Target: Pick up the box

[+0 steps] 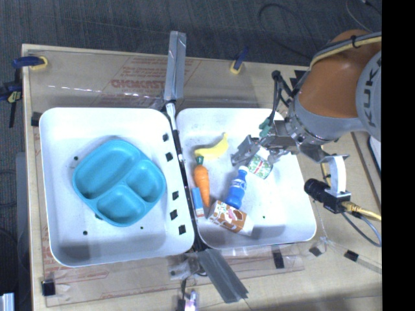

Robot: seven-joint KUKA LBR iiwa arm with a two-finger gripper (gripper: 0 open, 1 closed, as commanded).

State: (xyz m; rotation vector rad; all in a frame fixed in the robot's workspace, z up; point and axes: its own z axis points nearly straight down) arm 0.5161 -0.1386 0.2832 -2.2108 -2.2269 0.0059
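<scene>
Gripper above right bin, jaw state unclear; box label unreadable; "KUKA" partly visible on arm.

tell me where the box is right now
The box lies in the right bin near its front edge, just below the blue bottle and right of the carrot.

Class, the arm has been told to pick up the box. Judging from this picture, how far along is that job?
Done: the arm has reached over the right bin. In hand: the claw sits above a small green and white can, beside the blue bottle, not at the box. Left: the brown box lies flat near the bin's front wall, apart from the claw, so approach, grasp and lift all remain.
</scene>
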